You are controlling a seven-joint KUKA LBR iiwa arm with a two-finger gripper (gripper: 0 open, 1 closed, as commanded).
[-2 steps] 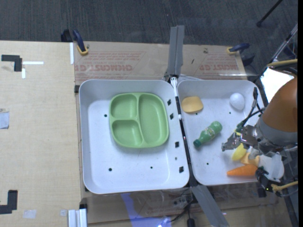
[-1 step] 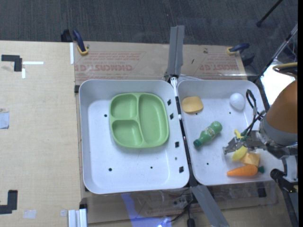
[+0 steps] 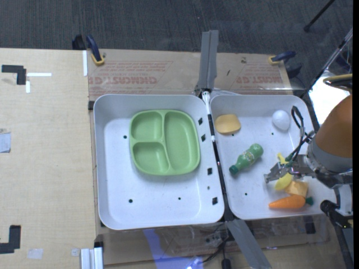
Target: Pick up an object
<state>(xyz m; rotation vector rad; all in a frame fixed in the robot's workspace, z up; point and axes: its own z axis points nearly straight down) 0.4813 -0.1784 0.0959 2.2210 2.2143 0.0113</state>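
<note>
1. The hand [image 3: 279, 174] hangs low in the right bin [image 3: 247, 203], because its target lies there.
2. Whether it is open cannot be told.
3. A yellow toy [image 3: 284, 181] lies just under it, beside a carrot [image 3: 287, 203].

1. Two bins [image 3: 112, 206]: white plastic, smooth, slight sheen.
2. Divided plate [image 3: 165, 142]: pale green plastic, matt-ish, smooth.
3. Bench [image 3: 39, 150]: light wood-look board, matt; brown cardboard [image 3: 146, 74] behind the bins, printed, dull.
4. Bottle [image 3: 247, 158]: green plastic, glossy.
5. Carrot [image 3: 287, 203] right of the bottle: orange, smooth, plastic look.
6. Gripper [image 3: 279, 174]: bare metal, grey, shiny.
</note>
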